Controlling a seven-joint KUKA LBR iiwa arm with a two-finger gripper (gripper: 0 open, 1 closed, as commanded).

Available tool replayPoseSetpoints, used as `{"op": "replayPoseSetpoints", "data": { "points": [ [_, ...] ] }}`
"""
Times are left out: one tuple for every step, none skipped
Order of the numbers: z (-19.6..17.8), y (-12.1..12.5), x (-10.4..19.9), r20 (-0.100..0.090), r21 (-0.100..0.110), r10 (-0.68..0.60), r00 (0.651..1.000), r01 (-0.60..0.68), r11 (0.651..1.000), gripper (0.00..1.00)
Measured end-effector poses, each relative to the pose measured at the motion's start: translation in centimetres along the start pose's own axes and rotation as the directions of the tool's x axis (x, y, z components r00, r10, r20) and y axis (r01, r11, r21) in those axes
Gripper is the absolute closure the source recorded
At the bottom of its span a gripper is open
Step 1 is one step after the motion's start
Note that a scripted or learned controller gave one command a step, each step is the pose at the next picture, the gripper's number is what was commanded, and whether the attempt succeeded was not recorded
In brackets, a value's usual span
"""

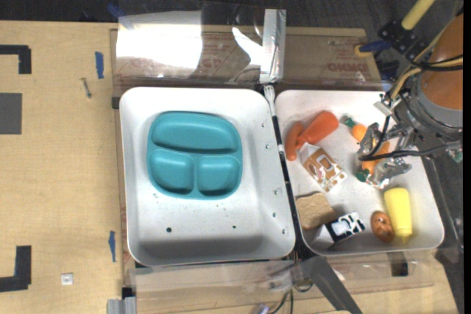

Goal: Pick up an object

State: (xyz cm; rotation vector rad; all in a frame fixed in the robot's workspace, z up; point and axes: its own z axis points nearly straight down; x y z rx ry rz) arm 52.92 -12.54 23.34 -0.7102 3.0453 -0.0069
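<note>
Right bin (434, 235) holds the clutter: a smooth orange carrot-shaped piece (318, 127) near the top, a patterned orange-and-white packet (324, 167) below it, a rough tan bread slice (314, 209), a black-and-white block (344, 226), a small brown egg-like ball (380, 224) touching a glossy yellow cylinder (398, 212). Gripper (377, 157) low among small orange bits by the right wall; open or closed, cannot tell. Left bin (140, 232) carries a teal three-compartment tray (194, 153).
</note>
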Motion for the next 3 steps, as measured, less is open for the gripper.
{"op": "replayPoseSetpoints", "data": {
  "points": [
    [12.6, -8.8, -3.5, -0.005, -0.004, 0.174, 0.985, -0.174, 0.985, 1.0],
    [0.4, -5.1, -9.2, 0.005, 0.0, 0.262, 0.965, -0.262, 0.965, 1.0],
    [-4.7, -9.4, -11.0, -0.002, -0.001, 0.118, 0.993, -0.118, 0.993, 1.0]
  ]
}}
